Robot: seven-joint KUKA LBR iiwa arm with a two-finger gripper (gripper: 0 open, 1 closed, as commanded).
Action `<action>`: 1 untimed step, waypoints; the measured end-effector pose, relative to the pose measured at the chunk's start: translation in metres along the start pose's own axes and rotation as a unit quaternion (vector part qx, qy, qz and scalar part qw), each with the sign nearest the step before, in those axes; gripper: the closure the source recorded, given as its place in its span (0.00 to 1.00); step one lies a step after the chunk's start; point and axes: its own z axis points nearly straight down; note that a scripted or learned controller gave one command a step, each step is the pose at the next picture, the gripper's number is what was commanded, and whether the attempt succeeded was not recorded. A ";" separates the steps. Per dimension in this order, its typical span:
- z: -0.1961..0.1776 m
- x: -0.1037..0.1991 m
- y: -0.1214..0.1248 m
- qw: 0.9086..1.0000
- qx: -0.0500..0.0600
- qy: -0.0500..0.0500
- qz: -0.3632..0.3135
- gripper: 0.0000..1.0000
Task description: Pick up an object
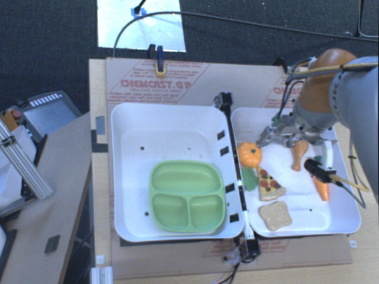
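The arm (349, 93) reaches in from 3 o'clock and hangs over the far end of the right bin (343, 220). Its gripper (283, 136) sits low near the bin's 12 o'clock wall; whether it is released or clenched cannot be told, and nothing shows grasped in it. In that bin, a small orange pumpkin (250, 154) lies at 9 o'clock, with a pizza slice (270, 184) just beside it toward 6 o'clock and a slice of toast (275, 215) nearer the front wall. A drumstick (299, 154) and a carrot (321, 188) lie toward 3 o'clock. The left bin (127, 158) holds a green divided tray (186, 195).
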 end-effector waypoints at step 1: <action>-0.012 0.000 0.001 1.000 -0.002 0.000 0.000 1.00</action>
